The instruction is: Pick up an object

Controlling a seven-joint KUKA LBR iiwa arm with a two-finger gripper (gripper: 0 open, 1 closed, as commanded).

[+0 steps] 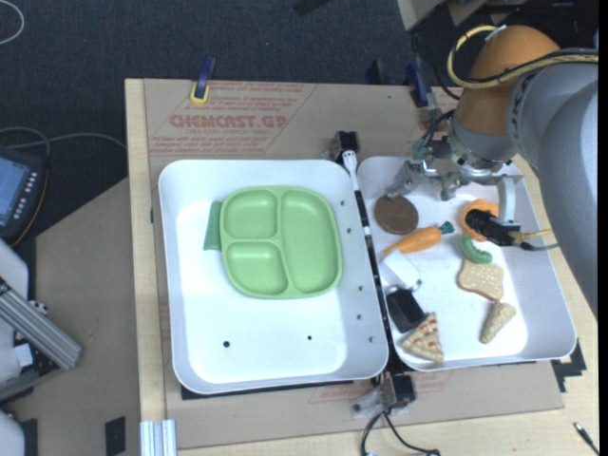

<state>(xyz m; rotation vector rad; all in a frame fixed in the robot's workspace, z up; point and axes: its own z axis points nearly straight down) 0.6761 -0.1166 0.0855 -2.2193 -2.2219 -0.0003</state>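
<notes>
My gripper (424,182) hangs over the far end of the right bin (546,293), just above and behind a brown round cookie (396,215). Its fingers stand apart with nothing between them, so it is open. In front of it lie an orange carrot (421,240), an orange piece (478,211), a green curved piece (474,250), a slice of toast (481,280), a pale wedge (498,321), a pizza slice (424,338), a black block (406,307) and a small white block (400,272).
The left bin (190,331) holds a green divided plate (280,240) lying on a green sheet. The arm's grey body and orange band (513,60) fill the upper right. A cardboard sheet (228,112) lies under both bins.
</notes>
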